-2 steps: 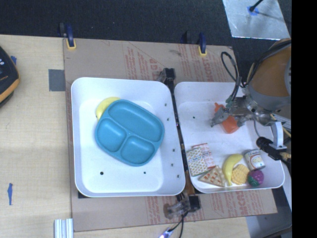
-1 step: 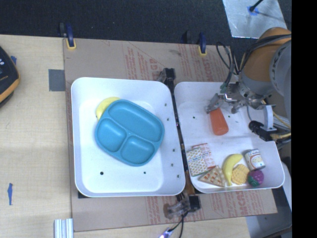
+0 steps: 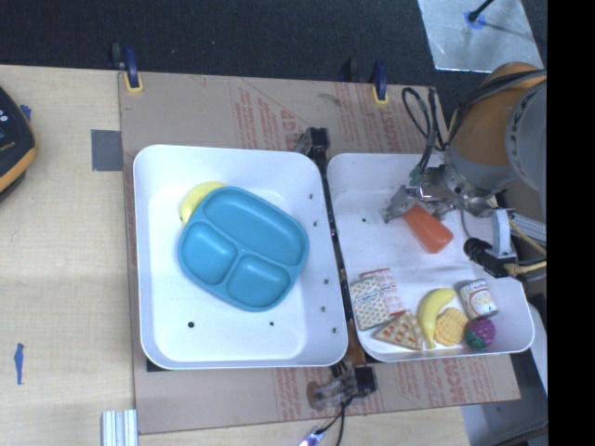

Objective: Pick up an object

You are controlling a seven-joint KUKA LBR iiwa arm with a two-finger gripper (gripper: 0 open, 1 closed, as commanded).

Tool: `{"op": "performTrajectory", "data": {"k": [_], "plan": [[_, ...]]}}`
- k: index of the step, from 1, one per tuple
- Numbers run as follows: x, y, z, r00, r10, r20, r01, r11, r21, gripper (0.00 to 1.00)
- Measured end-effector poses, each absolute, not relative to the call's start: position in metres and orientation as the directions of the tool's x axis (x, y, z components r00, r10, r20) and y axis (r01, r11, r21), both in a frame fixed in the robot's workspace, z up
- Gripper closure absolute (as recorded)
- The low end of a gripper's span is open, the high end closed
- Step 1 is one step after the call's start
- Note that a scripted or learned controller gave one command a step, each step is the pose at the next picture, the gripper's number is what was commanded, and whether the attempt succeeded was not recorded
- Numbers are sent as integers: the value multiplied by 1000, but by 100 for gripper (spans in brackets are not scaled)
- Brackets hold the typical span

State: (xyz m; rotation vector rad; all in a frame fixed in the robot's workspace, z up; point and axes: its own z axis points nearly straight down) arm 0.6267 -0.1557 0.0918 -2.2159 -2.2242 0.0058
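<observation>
two shallow white bins sit side by side on the desk [image 3: 65, 249], resting on a brown cardboard sheet [image 3: 232, 110] held by blue clamps along its far edge. the left bin [image 3: 153, 333] holds a blue divided plate [image 3: 244, 247] lying flat with its three compartments facing up, and a yellow object [image 3: 197, 198] peeks out from under the plate's far left edge, mostly hidden by it.

the right bin [image 3: 358, 179] holds the small items. an orange cylinder-like object [image 3: 429, 229] lies tilted in the far part of the bin, touching or just beside the gripper [image 3: 416, 200], which hangs low over the bin's far right area at the end of the grey arm [image 3: 525, 137] with its orange band [image 3: 488, 119]. whether the orange object is between the gripper's tips or only next to them cannot be told, and whether the gripper is open or closed cannot be told either.

along the near edge of the right bin, a cluster lies close together: a red-and-white patterned packet [image 3: 373, 297] at the left, a triangular pizza-slice toy [image 3: 400, 332] just in front of it, a yellow banana [image 3: 432, 310] beside that, a round waffle-like cracker [image 3: 451, 327] touching the banana, a small purple-and-green object [image 3: 480, 334] at the right corner, and a small can [image 3: 478, 297] with a white label just behind it. a black device with a yellow edge [image 3: 11, 147] sits at the desk's far left.
</observation>
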Motion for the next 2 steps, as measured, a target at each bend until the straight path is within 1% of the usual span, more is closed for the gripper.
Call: {"op": "performTrajectory", "data": {"k": [1,2], "plan": [[627,-157,102,-5,1000,-2,1000,5,-5,100],[600,-77,193,-7,1000,0,1000,7,0,100]]}}
